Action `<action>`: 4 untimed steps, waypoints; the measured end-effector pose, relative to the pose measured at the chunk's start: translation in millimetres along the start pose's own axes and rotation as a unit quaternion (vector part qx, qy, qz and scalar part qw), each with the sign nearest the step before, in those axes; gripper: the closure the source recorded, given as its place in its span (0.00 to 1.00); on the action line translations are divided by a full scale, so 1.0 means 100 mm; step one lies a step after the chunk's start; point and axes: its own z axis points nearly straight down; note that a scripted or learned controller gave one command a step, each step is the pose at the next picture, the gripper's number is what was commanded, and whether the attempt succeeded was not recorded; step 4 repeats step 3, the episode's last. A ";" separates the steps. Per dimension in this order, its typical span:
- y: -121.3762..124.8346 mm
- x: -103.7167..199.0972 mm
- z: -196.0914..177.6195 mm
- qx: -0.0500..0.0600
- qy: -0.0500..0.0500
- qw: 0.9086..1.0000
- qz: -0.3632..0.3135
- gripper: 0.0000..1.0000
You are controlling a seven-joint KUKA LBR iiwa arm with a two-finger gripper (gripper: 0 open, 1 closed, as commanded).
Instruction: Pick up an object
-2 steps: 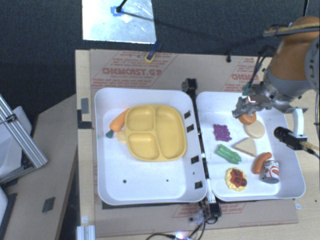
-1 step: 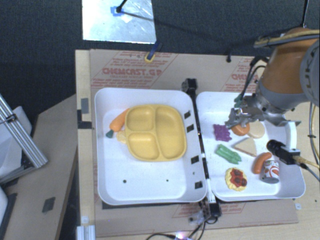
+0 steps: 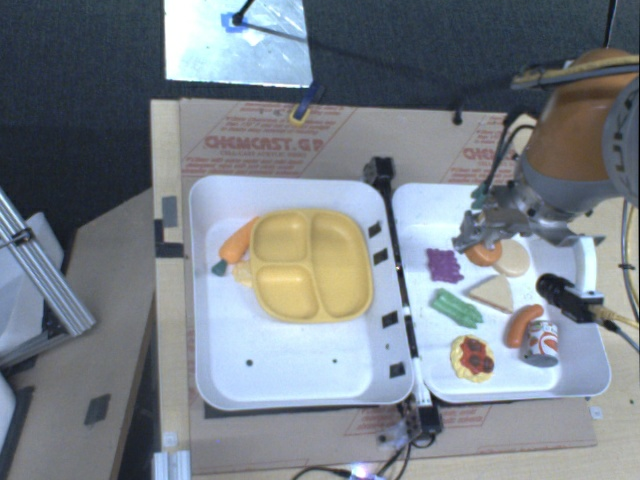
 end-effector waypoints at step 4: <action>0.10 -0.05 0.12 -0.001 0.000 1.000 0.001 1.00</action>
